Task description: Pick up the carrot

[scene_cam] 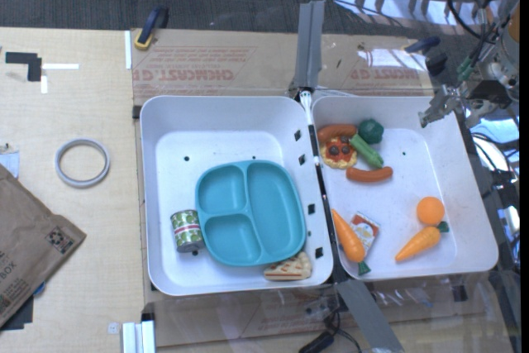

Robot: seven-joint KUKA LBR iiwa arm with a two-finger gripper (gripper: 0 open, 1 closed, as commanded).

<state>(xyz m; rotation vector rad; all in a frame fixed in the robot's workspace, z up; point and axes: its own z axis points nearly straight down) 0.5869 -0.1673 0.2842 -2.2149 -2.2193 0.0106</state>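
Tapered glossy plastic carrot lies beside a round orange.

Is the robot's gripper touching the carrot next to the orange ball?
Apart. The camera view shows the gripper near the right bin's far corner, with bare bin floor between it and the carrot.

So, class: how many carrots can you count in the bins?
2, both in the right bin. One carrot lies along its left wall, beside a small packet. The other carrot lies near the front right, just below the orange. None looks hidden.
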